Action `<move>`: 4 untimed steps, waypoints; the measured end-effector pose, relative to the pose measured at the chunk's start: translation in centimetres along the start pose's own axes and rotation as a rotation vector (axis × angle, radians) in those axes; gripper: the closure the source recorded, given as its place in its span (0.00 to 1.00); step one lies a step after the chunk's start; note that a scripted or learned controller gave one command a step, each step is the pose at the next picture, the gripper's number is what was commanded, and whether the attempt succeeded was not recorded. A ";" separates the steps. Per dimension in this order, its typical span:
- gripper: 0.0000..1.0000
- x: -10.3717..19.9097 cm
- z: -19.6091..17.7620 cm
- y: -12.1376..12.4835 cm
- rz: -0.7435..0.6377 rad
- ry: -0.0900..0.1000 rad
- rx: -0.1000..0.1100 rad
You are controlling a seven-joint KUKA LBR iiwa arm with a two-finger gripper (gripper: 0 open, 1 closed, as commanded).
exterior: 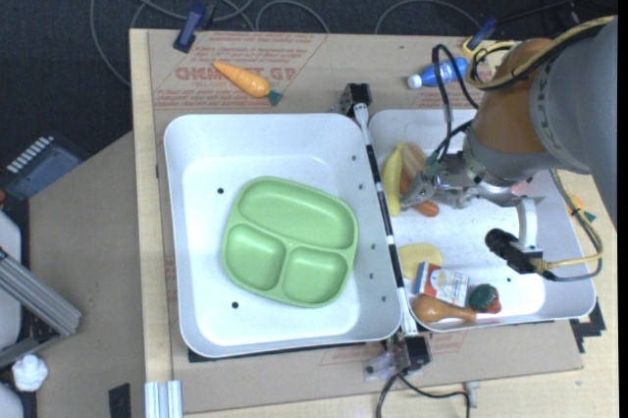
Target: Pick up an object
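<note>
Nearest the camera's low edge, the right bin [559,308] holds a cluster at its front corner: a brown pear-shaped toy [444,310], a small printed packet [444,285] and a dark green piece [482,296], with a yellow block [419,255] just behind them. None of these looks disturbed. Farther back in the same bin, the gripper [432,185] sits low among a yellow banana-like item [393,179] and a small orange-red piece [426,207], close to both. Whether it is released or clenched cannot be told from this angle, and nothing can be seen held by it. The left bin [196,210] carries a green divided tray [290,239]. Beyond the bins, a toy carrot [243,78] lies on the cardboard. The pick appears unfinished: the arm is down at a candidate object, with grasp and lift left to do.
</note>
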State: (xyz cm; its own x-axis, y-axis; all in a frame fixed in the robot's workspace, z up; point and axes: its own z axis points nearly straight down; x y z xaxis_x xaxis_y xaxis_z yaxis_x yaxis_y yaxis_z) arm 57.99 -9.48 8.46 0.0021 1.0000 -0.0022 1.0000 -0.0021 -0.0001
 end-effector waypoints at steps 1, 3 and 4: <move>1.00 0.1 -1.0 0.1 -0.001 0.000 -0.002; 0.00 -0.6 0.0 -4.7 -0.001 0.003 0.002; 0.00 -5.0 0.0 2.4 -0.002 0.001 -0.002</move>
State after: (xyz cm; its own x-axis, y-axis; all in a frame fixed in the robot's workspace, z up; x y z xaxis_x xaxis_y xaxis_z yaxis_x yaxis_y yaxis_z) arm 60.33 -14.50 8.50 -0.0004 1.0000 -0.0010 1.0000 0.0004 0.0014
